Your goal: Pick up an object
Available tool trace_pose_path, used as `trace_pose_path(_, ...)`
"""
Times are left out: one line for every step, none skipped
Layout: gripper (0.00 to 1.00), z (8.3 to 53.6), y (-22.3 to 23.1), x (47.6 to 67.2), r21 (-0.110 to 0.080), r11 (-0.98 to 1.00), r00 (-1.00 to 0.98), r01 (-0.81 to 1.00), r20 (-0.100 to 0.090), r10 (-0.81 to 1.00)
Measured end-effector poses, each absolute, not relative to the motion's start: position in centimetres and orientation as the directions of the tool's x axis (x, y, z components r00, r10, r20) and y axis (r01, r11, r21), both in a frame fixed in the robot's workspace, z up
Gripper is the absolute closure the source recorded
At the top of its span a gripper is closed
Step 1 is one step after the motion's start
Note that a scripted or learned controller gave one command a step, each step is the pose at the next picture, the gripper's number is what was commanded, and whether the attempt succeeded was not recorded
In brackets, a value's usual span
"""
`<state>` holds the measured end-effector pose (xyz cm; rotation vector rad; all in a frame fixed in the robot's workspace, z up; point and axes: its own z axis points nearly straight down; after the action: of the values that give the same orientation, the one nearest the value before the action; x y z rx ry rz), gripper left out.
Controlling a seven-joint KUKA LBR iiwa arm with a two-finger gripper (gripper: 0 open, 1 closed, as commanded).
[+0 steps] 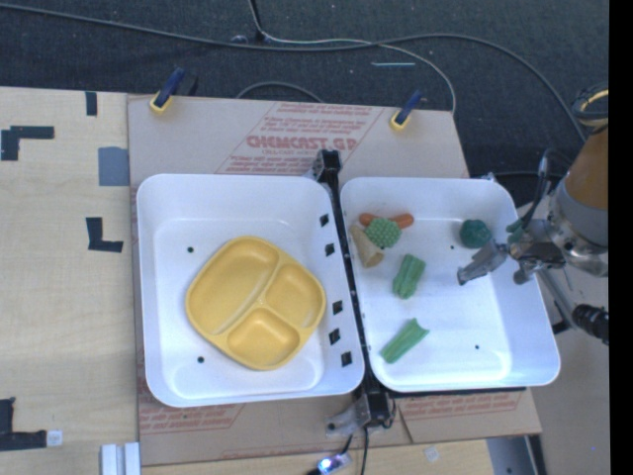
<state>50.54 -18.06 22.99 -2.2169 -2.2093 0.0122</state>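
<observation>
I see cardboard (297,137) under two white bins (158,295); my gripper (492,265) hovers empty, fingers apart, at the right bin's (524,354) right edge.

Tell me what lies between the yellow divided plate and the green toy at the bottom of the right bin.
In the camera view, the bins' shared divider wall separates the yellow divided plate from the green toy; otherwise bare white bin floor.

1 fixed camera sits above the surface (59,265), looking down at a slant from a middling height. Both white bins lie near the middle, left bin (158,295) and right bin (514,334), dark floor (119,28) beyond; the arm (584,196) enters from the right.
</observation>
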Motion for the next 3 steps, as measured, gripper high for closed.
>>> trace_pose_path(0.0, 23.6, -18.0, 50.8, -0.002, 0.001, -0.001, 1.0, 0.0, 1.0)
trace_pose_path(0.0, 17.4, -18.4, 51.1, -0.005, 0.0, 0.0, 1.0, 0.0, 1.0)
trace_pose_path(0.0, 12.2, -19.2, 51.6, -0.005, 0.0, 0.0, 1.0, 0.0, 1.0)
